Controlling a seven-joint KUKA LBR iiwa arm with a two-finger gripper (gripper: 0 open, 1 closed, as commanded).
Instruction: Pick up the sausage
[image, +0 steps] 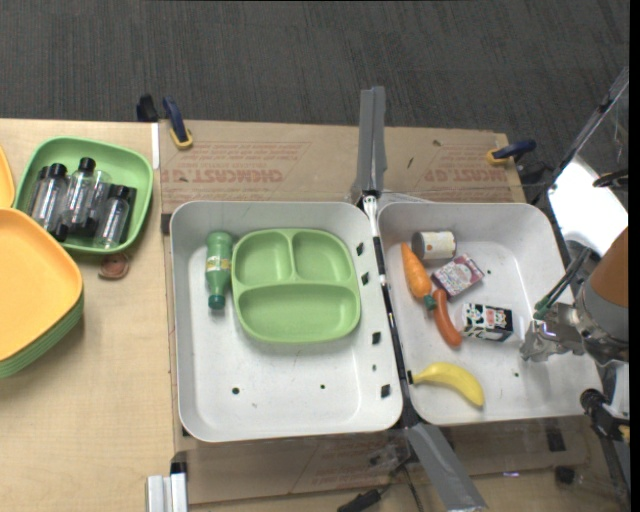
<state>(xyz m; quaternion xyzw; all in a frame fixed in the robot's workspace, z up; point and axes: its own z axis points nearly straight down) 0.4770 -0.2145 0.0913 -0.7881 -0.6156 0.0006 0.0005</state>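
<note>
I see the gripper (541, 343) low at the right side of the right bin (520, 392), and I cannot tell how it is set; nothing shows in it. The sausage (446, 318) lies to its left, well apart, with a small milk carton (488, 321) between them, just beside the sausage. Touching the sausage's far end is a carrot (416, 272); a pink packet (457, 275) and a small can (435, 243) sit beyond. A banana (451, 382) lies nearer me, left of the gripper. The left bin (190, 400) holds a green divided plate (297, 285) and a green bottle (218, 268). The arm is cut off at the frame's right edge.
</note>
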